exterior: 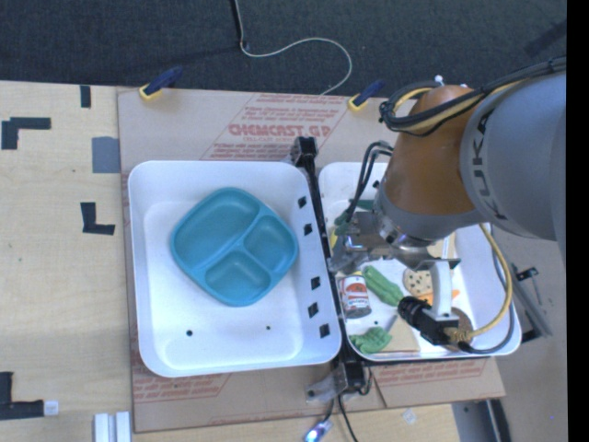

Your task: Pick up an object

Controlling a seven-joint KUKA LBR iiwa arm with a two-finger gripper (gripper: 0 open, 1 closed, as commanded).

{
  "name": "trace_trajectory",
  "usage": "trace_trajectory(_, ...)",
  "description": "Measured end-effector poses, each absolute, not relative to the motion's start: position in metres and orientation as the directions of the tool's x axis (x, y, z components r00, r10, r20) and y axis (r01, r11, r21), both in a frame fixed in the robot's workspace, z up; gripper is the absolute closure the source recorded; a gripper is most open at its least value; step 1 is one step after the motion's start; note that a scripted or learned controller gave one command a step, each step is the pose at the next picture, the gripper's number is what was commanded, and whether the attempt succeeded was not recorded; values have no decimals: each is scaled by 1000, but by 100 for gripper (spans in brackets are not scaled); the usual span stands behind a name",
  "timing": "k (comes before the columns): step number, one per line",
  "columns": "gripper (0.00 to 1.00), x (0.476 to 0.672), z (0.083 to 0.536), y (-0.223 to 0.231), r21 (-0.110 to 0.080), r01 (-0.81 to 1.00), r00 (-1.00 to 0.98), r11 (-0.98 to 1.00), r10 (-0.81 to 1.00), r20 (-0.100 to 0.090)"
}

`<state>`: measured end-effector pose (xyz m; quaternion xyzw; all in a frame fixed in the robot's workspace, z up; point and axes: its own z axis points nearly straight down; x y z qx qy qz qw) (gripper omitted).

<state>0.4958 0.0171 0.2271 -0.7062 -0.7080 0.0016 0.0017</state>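
Observation:
The grey arm with its orange band reaches down into the right bin [502,339], and its wrist covers most of the bin's upper half. The gripper [354,247] hangs near the bin's left wall, just above a small can with a red label [355,296]. A green bean-like piece [383,284] lies beside the can. Another green piece [372,341] lies at the bin's front. A spotted cookie-like item [419,282] rests under the wrist. Nothing shows between the fingers.
The left bin [156,339] holds a blue divided plate [235,245]. A black divider [315,228] with clips separates the two bins. Black and yellow cables [460,337] trail from the arm over the right bin's front right. Cardboard lies under both bins.

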Motion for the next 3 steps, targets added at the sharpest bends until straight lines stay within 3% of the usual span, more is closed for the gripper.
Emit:
trace_trajectory(1, 100, 488, 284, -24, 4, 1000, 3, -3, 1000, -1)
trace_trajectory(2, 100, 483, 304, 87, 0, 1000, -14, 14, 1000, 3)
trace_trajectory(3, 100, 484, 409, 60, 10, 1000, -1, 1, 1000, 1)
